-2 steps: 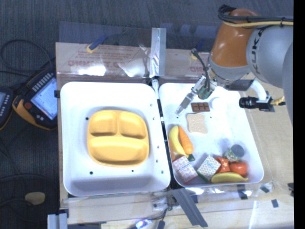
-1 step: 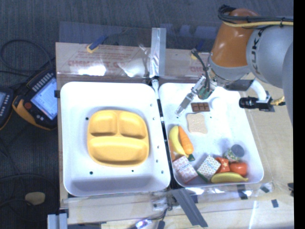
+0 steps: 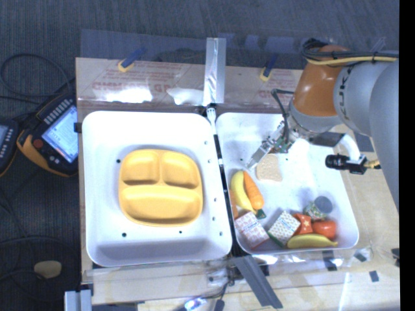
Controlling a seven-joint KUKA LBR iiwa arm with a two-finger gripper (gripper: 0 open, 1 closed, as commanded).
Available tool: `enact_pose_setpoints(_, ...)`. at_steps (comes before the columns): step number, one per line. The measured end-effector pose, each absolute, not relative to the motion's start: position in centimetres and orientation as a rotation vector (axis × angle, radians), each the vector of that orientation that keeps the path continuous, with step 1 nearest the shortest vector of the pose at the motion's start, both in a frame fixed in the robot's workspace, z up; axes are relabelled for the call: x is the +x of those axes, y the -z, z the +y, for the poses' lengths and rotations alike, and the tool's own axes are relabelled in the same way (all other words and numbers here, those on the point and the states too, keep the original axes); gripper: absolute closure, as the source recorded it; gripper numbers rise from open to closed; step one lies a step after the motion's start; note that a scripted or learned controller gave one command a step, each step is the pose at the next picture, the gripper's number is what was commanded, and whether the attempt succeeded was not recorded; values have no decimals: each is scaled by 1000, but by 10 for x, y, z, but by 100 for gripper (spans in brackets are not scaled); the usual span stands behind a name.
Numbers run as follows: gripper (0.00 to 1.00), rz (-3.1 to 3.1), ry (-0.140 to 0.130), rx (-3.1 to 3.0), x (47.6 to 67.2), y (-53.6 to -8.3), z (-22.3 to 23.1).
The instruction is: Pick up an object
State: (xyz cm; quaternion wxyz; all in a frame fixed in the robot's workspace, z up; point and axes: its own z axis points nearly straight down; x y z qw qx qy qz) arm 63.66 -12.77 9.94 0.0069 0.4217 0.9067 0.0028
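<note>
The gripper [image 3: 267, 149] is positioned low inside the right bin [image 3: 337, 193], in its upper half. Whether it is released or clenched cannot be determined, and no object is seen grasped.

Positions relative to the gripper:
- A pale bread slice [image 3: 270, 169] lies just below it, close to the tip; contact cannot be confirmed.
- A carrot [image 3: 253, 191] and a yellow banana [image 3: 239, 190] lie side by side, touching, below and to the left of it.
- A pink-patterned cube [image 3: 250, 229] and a green-patterned cube [image 3: 283, 226] sit farther below, near the bin's front wall.
- A tomato [image 3: 325, 227], a second banana [image 3: 312, 241] and a small grey round item [image 3: 321, 205] group at the lower right, well apart from it.

The left bin [image 3: 97, 173] holds a yellow divided tray [image 3: 161, 186], well to the left of the gripper.
</note>
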Motion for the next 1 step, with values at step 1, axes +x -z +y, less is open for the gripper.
enact_pose_setpoints(1, 0, 2673, -3, 1654, 550, -120, -104)
